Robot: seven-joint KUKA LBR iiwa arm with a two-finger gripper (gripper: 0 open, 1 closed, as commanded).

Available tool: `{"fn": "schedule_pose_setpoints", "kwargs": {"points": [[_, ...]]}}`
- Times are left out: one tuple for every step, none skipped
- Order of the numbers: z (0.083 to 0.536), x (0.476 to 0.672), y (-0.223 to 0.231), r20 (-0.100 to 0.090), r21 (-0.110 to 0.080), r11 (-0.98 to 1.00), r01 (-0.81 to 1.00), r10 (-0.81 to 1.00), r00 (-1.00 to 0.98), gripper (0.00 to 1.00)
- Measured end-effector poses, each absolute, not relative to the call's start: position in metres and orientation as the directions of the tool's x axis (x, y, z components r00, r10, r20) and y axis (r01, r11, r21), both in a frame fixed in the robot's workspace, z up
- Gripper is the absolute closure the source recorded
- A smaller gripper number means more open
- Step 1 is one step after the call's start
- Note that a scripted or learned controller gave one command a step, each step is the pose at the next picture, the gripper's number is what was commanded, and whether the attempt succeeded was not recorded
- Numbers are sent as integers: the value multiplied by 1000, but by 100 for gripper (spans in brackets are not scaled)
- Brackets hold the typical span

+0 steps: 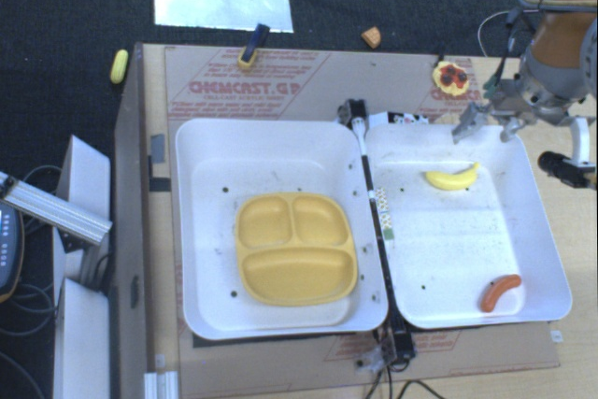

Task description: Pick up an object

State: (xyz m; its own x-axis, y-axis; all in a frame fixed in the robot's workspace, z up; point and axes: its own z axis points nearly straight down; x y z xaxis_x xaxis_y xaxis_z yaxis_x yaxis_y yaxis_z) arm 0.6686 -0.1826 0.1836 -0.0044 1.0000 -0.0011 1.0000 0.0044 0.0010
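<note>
One fixed cam, mounted above the bench (280, 75), looking down at a slant. Far enough back to take in both white bins: left bin (201, 201) mid-frame, right bin (537, 229) toward the frame's right. Dark floor runs across the top of frame. Arm (561, 33) enters at upper right.

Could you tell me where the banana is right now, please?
The banana lies in the right bin, near its far edge, just below the hand.
</note>
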Motion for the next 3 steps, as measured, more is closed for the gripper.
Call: {"fn": "schedule_pose_setpoints", "kwargs": {"points": [[123, 649, -201, -1, 0, 1, 1000, 1000, -1, 0], [84, 657, -206, -1, 1, 4, 1000, 1000, -4, 0], [97, 659, -207, -3, 6, 6, 1000, 1000, -6, 100]]}}
